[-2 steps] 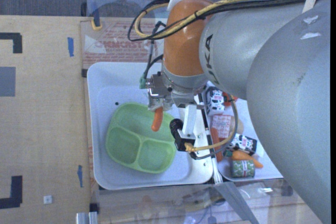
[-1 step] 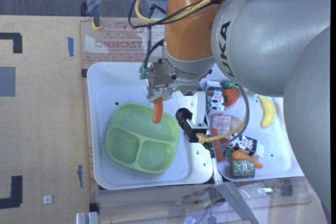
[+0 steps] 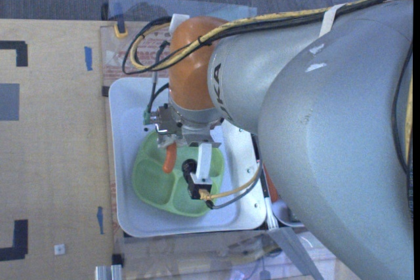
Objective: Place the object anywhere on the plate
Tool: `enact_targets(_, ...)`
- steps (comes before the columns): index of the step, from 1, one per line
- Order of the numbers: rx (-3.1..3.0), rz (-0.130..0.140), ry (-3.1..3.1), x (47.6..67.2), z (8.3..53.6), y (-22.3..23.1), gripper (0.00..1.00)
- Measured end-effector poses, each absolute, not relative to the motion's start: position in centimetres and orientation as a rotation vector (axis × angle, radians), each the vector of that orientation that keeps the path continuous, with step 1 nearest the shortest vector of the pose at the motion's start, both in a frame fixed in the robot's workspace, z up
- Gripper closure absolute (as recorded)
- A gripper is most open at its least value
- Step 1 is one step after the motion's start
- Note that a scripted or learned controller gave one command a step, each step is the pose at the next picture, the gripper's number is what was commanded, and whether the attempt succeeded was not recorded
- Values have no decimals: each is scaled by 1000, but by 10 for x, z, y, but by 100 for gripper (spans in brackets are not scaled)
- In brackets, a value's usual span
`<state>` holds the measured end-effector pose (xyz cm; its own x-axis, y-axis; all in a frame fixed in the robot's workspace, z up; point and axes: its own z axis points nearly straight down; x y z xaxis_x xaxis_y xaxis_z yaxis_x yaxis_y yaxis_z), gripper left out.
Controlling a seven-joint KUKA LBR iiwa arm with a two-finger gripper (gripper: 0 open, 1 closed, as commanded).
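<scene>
Only one marking reads — black letters "KA", part-hidden, on the grey arm (image 3: 308, 108).

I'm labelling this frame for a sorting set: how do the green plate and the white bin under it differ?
The plate is light green; the bin is white. The plate is rounded and split into compartments; the bin is a rectangle with rounded corners and one open floor. The plate is smaller and lies inside the bin. Both are shallow with raised rims.

Even bright light; glare on arm (image 3: 328, 95); slight softness throughout.
</scene>
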<state>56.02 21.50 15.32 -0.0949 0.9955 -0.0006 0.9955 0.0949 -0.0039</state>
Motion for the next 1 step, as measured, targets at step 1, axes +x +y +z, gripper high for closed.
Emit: enact_targets(1, -2113, 3, -2323, 561, 154, 215, 0)
